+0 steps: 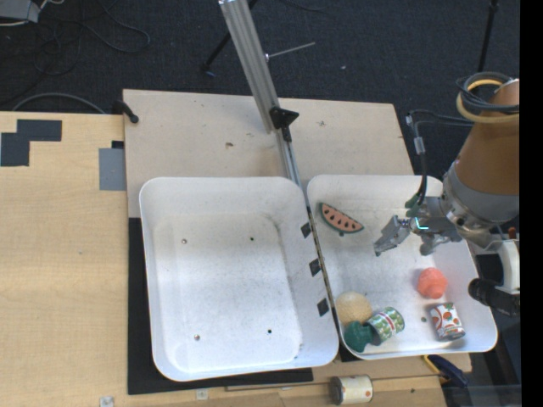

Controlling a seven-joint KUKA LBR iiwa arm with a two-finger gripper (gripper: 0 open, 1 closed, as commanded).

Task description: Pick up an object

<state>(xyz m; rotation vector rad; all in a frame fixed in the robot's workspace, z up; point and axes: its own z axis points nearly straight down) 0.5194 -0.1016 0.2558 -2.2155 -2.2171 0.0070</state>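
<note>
Arm (pixel 488 155) comes in from 3 o'clock, grey w/ orange band above wrist, reaching over the right bin (pixel 373 192). Pincer (pixel 411 237) hangs over the middle of that bin; fingers (pixel 390 237) look spread apart, released, nothing between them. A small teal light glows at the wrist, approx.

Objs in right bin, taking the pincer as clock centre:
- watermelon slice (pixel 341 219) at approx 10 o'clock, near the bin's left wall, apart from the pincer.
- orange-red ball (pixel 432 282) at approx 5 o'clock, near the pincer, can't tell if under it or just beside.
- can w/ red print (pixel 446 321) at approx 5 o'clock, further out, toward the bin's lower right corner, lying on its side.
- green-labelled can (pixel 386 323) at approx 6-7 o'clock, on its side, by the lower rim.
- beige puff (pixel 353 305) at approx 7 o'clock, touching or just beside the green-labelled can.
- dark green lump (pixel 360 337) below the puff, at the lower rim, touching the green-labelled can's end.

Left bin (pixel 161 227) sits just beside the right one, walls meeting along a row of black clips (pixel 315 267).

Both bins on a pale board on the surface (pixel 59 261). A metal rail (pixel 253 62) slants from 12 o'clock down to where the bins meet. A small cylinder (pixel 350 388) lies on the surface below the right bin, at 6 o'clock of frame.
</note>
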